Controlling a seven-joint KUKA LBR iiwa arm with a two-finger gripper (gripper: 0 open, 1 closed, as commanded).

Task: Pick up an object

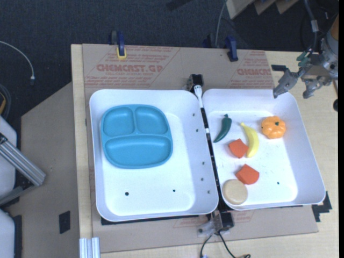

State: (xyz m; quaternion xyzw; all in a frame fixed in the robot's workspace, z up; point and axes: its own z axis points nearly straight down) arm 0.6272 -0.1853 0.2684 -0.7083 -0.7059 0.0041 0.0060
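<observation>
- Nearest the front edge of the surface, in the front-left corner of the right bin [306,144], lies a round beige disc [235,192], flat and low; I judge it awkward to pinch from above.
- Touching it on the far side sits an orange-red block [248,174], and further back a second orange-red block [237,148] lies against the yellow banana [250,138]. These look like light, stiff toy food, likely smooth plastic, so a grip could slip.
- The banana is slim and curved; taking it across its narrow middle seems my best choice, though the block beside it crowds one side.
- The green pepper [223,128] lies near the bin's left wall, just apart from the banana.
- The small orange pumpkin [273,127] stands alone toward the back, with free room around it; rounded, so I would close across its widest part.
- The left bin [107,198] carries a blue divided plate [137,136].
- Farthest, my jaws [296,87] hang above the right bin's back right corner, spread wide and holding nothing.
</observation>
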